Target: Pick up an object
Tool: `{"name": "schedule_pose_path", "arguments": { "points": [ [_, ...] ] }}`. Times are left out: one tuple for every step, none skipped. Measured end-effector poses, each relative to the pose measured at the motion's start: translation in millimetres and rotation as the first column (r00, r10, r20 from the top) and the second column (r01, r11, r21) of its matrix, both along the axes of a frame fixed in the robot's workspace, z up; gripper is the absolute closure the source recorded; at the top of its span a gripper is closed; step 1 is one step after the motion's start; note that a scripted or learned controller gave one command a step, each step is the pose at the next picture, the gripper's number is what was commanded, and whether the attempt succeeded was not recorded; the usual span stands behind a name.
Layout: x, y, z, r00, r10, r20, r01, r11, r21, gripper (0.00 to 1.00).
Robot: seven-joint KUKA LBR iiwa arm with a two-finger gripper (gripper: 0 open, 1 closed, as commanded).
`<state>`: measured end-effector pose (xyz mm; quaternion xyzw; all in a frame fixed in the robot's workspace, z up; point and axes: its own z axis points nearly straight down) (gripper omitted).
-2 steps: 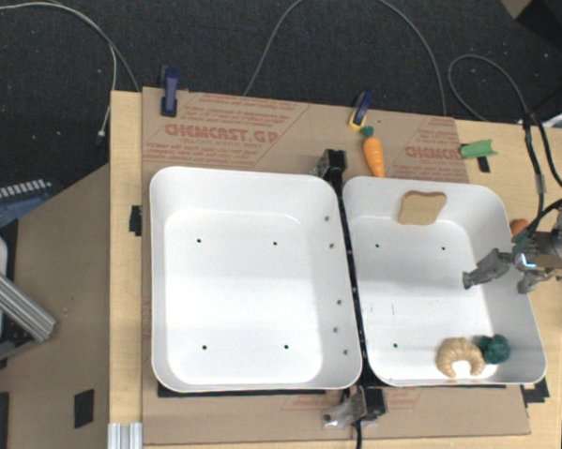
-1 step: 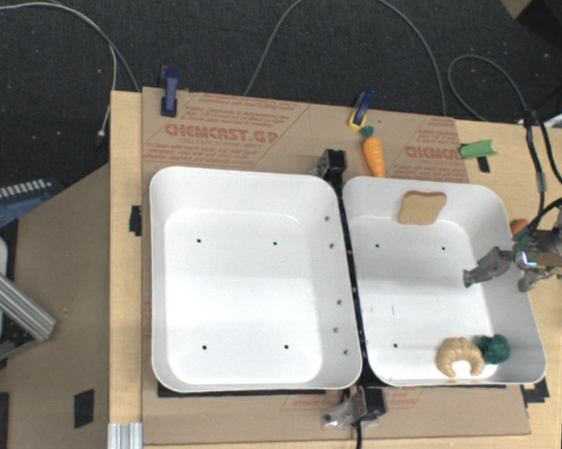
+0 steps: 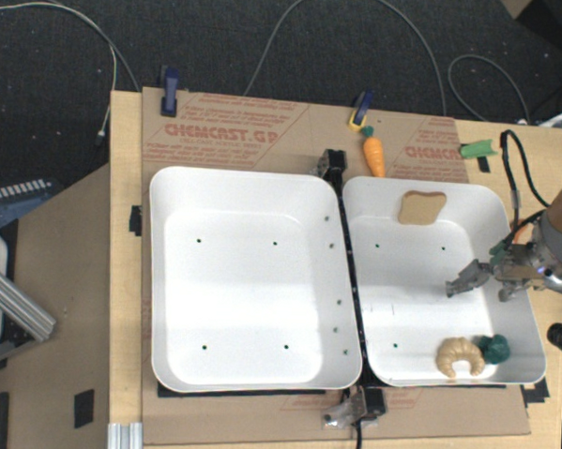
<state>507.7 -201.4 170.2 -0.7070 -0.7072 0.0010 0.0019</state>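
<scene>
Where the grey arm reached in from the right, its two-finger gripper (image 3: 485, 281) hung over the right-hand shallow white bin (image 3: 415, 357), fingers spread apart with nothing between them. One dark finger (image 3: 465, 278) pointed left over bare white floor, the other sat closer to the bin's right wall. Near the front right corner lay a tan croissant-shaped toy (image 3: 461, 357), touching a small dark green rounded object (image 3: 493, 348) on its right, both nearer the front edge than the gripper. Against the far wall rested a flat tan toast-shaped piece (image 3: 421, 207). Beside it stood the left-hand white bin (image 3: 245, 367). Behind the bins, on the brown cardboard sheet (image 3: 229, 132), lay a small orange carrot toy (image 3: 374, 155).
</scene>
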Motion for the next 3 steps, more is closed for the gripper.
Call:
{"name": "schedule_pose_path", "arguments": {
  "points": [
    [8.1, -0.2, -47.3, 1.0, 0.0, 0.001, 0.0, 1.0, 0.0, 0.0],
    [7.3, 0.3, -87.1, 1.0, 0.0, 0.001, 0.0, 1.0, 0.0, 0.0],
    [8.5, -0.2, -74.7, 1.0, 0.0, 0.006, 0.0, 1.0, -0.002, 1.0]
  ]
}}
